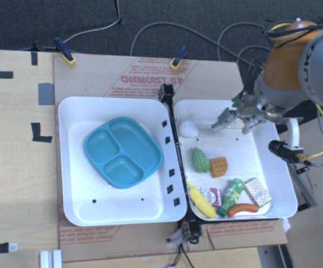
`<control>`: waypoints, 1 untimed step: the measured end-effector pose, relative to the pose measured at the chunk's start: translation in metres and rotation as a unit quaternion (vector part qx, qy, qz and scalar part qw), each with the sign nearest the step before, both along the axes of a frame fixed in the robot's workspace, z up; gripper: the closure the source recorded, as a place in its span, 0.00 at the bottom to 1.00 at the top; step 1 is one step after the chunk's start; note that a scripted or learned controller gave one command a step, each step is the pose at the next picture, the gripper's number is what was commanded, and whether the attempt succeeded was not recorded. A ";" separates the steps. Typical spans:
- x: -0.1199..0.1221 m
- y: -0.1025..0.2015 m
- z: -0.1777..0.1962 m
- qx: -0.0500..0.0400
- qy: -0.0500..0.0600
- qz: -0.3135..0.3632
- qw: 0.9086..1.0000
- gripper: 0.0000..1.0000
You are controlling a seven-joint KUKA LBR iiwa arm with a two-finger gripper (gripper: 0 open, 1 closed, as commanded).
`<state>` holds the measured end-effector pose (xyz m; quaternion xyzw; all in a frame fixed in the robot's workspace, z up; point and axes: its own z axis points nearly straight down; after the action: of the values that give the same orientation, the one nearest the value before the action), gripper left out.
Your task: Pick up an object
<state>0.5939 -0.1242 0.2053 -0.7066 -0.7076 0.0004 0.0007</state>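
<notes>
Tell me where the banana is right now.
The banana lies in the right bin, at its near-left corner against the divider, with a small red-and-white packet just to its right and the green bottle beyond that.

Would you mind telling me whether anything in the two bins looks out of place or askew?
Nothing is spilled or damaged. The blue plate sits skewed in the left bin, and the toy food is crowded toward the right bin's near corner.
</notes>
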 end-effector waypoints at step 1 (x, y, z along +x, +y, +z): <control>-0.042 -0.020 -0.060 0.000 0.001 -0.001 1.000 0.00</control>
<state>0.5523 -0.1438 0.1450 -0.7072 -0.7070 0.0008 0.0010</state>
